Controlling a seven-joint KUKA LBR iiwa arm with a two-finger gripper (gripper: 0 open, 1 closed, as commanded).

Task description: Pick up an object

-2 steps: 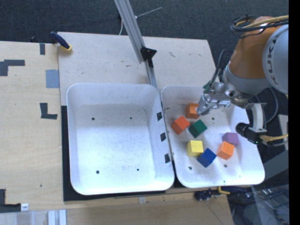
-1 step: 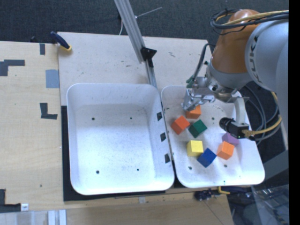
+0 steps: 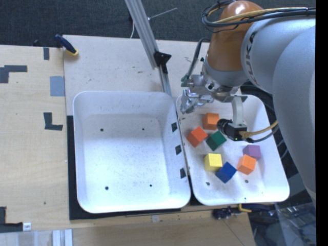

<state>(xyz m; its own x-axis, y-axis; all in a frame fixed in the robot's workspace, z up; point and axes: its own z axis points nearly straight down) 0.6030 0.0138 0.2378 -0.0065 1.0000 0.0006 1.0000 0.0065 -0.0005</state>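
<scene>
Blue cube [image 3: 225,172] lying nearest cam in right bin [image 3: 271,191] w/ other blocks. Gripper [image 3: 190,102] hovering at bin's far-left corner; can't tell its grip state. Risk: clipping bin wall, closing on nothing.

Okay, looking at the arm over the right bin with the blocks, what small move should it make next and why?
Probably shift the gripper slightly toward the red-orange block and then descend. The gripper hangs over the right bin's upper left corner, nothing shows between its fingers, and that block lies nearest, just below it in the view, a little apart from the green block.
</scene>
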